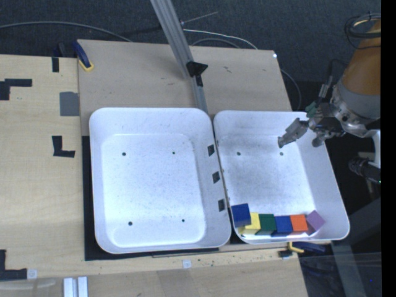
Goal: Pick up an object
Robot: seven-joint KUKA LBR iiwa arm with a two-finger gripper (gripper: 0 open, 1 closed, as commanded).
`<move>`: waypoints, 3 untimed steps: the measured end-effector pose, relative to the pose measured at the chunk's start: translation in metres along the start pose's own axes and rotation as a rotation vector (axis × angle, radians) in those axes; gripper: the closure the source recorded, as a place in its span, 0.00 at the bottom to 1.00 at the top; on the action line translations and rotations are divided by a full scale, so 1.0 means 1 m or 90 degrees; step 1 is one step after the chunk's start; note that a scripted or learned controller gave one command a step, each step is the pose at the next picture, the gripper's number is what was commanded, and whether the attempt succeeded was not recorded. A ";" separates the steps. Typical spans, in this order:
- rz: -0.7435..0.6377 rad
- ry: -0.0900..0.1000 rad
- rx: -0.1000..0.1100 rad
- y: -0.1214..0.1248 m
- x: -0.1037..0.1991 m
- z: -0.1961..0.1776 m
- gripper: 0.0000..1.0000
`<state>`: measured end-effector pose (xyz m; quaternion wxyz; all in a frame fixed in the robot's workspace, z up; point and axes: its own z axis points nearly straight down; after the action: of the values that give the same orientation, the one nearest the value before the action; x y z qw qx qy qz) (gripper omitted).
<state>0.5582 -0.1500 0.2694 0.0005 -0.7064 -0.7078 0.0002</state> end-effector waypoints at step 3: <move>0.001 -0.003 -0.003 0.109 0.031 -0.089 0.00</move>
<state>0.6676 -0.1189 0.3587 -0.0026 -0.7068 -0.7074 0.0001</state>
